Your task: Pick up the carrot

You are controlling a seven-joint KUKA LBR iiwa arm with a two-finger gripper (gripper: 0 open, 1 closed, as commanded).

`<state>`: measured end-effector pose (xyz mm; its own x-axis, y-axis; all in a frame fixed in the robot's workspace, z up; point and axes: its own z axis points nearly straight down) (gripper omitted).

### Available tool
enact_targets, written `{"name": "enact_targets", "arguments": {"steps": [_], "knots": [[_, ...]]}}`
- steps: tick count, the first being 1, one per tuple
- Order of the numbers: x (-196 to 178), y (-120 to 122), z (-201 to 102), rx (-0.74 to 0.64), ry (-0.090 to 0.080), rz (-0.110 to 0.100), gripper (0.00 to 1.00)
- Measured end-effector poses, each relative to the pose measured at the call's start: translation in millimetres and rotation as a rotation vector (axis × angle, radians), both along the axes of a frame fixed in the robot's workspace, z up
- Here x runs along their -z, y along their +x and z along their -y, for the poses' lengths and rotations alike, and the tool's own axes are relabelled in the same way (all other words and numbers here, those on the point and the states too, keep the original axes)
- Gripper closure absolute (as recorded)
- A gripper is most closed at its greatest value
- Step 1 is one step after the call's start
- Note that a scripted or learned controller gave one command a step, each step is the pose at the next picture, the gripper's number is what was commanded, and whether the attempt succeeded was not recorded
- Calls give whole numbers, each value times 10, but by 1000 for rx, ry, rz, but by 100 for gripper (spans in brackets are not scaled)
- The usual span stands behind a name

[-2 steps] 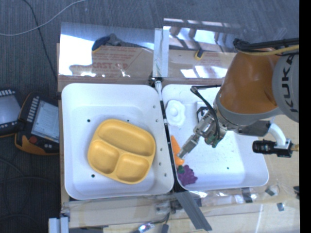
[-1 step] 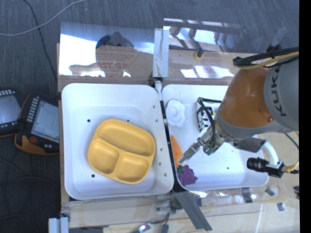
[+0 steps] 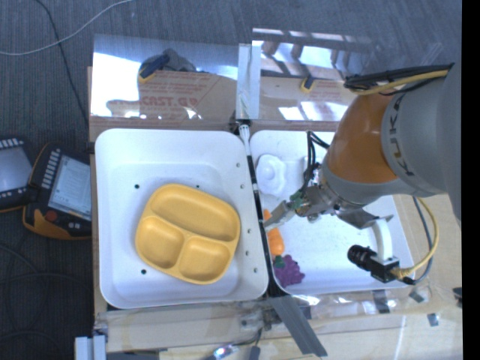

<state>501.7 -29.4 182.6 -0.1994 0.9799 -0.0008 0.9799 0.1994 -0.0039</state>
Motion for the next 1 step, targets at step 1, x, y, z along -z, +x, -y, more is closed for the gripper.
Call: {"name": "enact_targets", "arguments": {"steps": [1], "knots": [[-597,-178,-879,29,0,2,0]]}}
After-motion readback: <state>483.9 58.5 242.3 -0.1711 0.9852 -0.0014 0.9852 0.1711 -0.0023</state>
